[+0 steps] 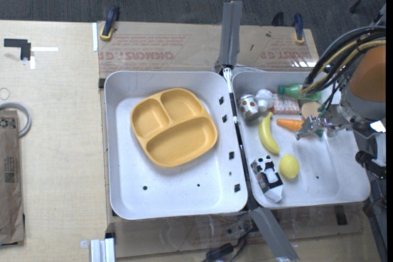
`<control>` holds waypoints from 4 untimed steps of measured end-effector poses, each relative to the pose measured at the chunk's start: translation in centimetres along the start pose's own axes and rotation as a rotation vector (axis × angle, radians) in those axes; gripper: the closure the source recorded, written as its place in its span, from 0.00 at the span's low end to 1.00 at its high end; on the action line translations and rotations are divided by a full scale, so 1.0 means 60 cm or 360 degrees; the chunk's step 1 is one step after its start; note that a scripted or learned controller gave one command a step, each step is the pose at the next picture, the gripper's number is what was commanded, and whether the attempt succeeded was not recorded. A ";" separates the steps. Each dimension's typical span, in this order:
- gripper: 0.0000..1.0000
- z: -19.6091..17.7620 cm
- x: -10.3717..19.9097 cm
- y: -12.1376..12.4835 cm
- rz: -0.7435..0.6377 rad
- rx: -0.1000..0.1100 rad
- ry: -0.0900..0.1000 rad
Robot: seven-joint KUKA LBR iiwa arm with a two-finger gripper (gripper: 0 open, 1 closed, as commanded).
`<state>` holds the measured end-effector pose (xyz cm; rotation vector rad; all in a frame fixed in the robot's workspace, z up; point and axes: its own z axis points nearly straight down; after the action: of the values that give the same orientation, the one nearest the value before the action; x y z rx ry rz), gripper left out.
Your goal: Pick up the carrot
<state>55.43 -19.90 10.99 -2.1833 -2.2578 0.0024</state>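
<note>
Now my arm [368, 80] reaches in from three o'clock, its orange band sitting above the wrist, with black and yellow cables looping over it toward one o'clock. My gripper [312, 128] hangs low over the right bin [331, 190], in that bin's upper half. Its tips are small and dark against the white floor, and I cannot tell how far apart they stand or whether anything is between them.

The carrot [288, 124] lies just at nine o'clock of my gripper, so close that I cannot say whether we touch. It rests on its side, long axis running from nine to three o'clock. At twelve o'clock of the carrot sits a flat pinkish packet [285, 107], and beyond that a green bottle [293, 91] lying on its side. At seven o'clock of the carrot a banana [268, 134] curves downward, and at six o'clock, well below, rests a lemon [289, 166]. A black-and-white box [268, 176] lies at nine o'clock of the lemon, near the bin's left wall. A small round can [248, 107] sits at ten o'clock of the banana.

The left bin [123, 187] bears a yellow divided plate [174, 126], tilted on the floor, its three compartments facing up.
</note>
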 end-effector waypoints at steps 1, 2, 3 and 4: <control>0.00 0.032 0.084 0.000 0.0146 0.0002 0.0000; 0.00 0.026 0.140 0.115 0.0627 0.0026 0.0000; 0.00 -0.115 0.071 0.073 0.0688 0.0000 -0.0003; 0.00 0.007 0.058 0.168 0.0569 -0.0027 -0.0005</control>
<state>65.41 -16.07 10.56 -2.5617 -1.8418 -0.0128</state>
